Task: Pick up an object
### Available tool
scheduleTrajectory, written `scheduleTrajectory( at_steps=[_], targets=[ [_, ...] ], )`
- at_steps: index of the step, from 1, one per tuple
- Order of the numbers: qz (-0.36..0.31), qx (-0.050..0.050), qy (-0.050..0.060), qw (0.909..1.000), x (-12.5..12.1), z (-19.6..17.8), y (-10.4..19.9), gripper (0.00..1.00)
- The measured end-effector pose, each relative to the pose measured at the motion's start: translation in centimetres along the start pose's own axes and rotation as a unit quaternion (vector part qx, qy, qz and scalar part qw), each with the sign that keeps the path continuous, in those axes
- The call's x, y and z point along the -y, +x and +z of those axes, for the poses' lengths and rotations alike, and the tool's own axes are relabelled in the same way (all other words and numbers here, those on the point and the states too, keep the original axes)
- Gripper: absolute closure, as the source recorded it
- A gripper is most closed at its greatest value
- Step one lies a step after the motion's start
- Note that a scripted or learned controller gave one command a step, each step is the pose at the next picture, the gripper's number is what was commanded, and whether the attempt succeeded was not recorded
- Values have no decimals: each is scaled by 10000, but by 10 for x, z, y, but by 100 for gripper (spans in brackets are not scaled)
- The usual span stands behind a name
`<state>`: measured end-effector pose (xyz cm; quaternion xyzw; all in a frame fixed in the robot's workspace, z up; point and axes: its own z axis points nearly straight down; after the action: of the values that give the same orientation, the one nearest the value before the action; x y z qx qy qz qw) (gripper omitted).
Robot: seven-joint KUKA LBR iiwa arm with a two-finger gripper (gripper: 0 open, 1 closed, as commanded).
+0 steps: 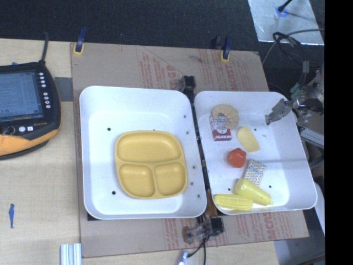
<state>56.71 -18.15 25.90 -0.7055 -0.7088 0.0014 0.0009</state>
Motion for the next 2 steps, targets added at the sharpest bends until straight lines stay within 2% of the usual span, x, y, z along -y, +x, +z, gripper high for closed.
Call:
scheduleTrajectory(
  at_steps=[1,2],
  targets=[
    [-14,-1,19,10000,-33,106,64,0],
    [-8,0,8,10000,25,168,71,0]
  ],
)
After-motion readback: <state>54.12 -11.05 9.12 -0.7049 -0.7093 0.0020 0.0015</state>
